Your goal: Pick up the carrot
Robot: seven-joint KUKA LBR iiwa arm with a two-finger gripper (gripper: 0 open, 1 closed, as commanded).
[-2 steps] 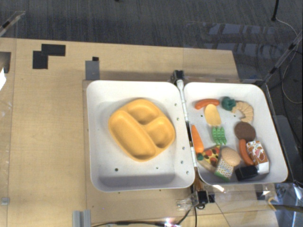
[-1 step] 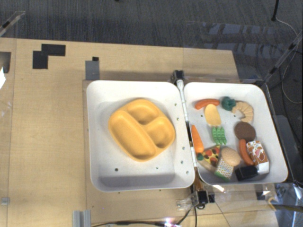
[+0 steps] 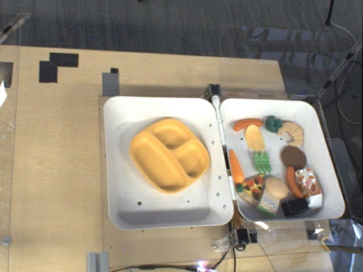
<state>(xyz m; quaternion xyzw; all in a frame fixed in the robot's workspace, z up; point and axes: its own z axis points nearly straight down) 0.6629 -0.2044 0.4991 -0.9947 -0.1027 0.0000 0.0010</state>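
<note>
At the near edge of the right bin (image 3: 332, 169) sit a black block (image 3: 294, 207), a patterned carton (image 3: 309, 187) and a pizza slice (image 3: 251, 188). The carrot (image 3: 235, 166) lies just beyond the pizza slice, at nine o'clock in that bin, hard against its left wall, tip pointing away. Farther back lie a green ridged piece (image 3: 262, 162), a brown disc (image 3: 293, 156), a croissant (image 3: 294, 132) and a sausage (image 3: 248, 123). The left bin (image 3: 122, 169) holds a yellow divided dish (image 3: 169, 153). I cannot tell the gripper's state or its place relative to the carrot.

Two bins side by side on the bench (image 3: 51, 169). In the left bin (image 3: 122, 208), a divided tray (image 3: 169, 153). In the right bin (image 3: 326, 152), toy food; carrot (image 3: 236, 167) along its left wall, beside a pizza slice (image 3: 251, 187).
</note>
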